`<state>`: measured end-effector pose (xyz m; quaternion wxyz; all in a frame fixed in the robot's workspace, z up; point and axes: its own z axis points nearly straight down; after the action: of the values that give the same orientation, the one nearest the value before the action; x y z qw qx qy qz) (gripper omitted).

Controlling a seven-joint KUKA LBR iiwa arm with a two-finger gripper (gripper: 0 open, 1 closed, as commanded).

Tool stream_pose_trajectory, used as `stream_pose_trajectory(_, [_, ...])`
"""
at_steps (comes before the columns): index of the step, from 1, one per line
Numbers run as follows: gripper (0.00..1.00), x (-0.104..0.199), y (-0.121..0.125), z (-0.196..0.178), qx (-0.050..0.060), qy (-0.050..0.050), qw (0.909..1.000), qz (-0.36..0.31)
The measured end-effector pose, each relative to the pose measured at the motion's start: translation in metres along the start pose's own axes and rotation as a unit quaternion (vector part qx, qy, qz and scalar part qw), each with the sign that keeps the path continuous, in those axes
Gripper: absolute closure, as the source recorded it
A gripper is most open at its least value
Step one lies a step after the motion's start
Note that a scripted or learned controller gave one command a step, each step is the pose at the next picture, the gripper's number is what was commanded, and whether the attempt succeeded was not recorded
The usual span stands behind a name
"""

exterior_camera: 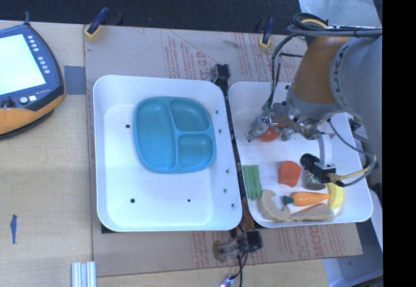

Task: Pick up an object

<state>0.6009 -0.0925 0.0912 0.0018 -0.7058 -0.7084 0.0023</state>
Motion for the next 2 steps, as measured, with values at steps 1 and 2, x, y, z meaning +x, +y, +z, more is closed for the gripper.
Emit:
stream_pose_trajectory(1, [1.0,-0.001,0.0,-0.011,0.001,0.0,1.0,0.0])
stream_pose_trajectory(2, [1.0,0.023,-0.04,-0.101,-0.001,0.001,1.0,0.0])
